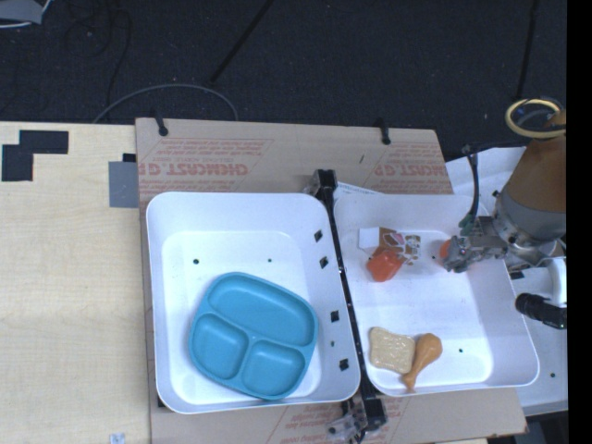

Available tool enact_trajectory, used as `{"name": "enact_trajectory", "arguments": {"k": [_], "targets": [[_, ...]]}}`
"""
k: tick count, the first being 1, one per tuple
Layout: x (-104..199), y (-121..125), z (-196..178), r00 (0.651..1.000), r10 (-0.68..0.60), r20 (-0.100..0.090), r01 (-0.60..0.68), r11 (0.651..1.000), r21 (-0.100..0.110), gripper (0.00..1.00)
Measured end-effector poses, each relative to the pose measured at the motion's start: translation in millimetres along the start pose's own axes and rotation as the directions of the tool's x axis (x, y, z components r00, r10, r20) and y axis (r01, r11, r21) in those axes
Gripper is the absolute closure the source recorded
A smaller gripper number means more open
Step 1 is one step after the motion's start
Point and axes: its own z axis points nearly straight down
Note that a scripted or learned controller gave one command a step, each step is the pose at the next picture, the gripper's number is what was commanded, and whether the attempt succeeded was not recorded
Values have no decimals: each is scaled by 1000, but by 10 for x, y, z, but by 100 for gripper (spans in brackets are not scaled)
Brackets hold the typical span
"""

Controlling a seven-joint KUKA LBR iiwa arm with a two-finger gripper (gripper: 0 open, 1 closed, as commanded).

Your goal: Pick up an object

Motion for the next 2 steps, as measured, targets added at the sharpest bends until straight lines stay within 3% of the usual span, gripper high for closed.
{"name": "enact_trajectory", "arguments": {"k": [1,2], "targets": [[-69,-37,-607,1000,2,0,-2,1000,-1,100],[-76,-34,-804,1000,-3,-1,3,1000,2,100]]}}
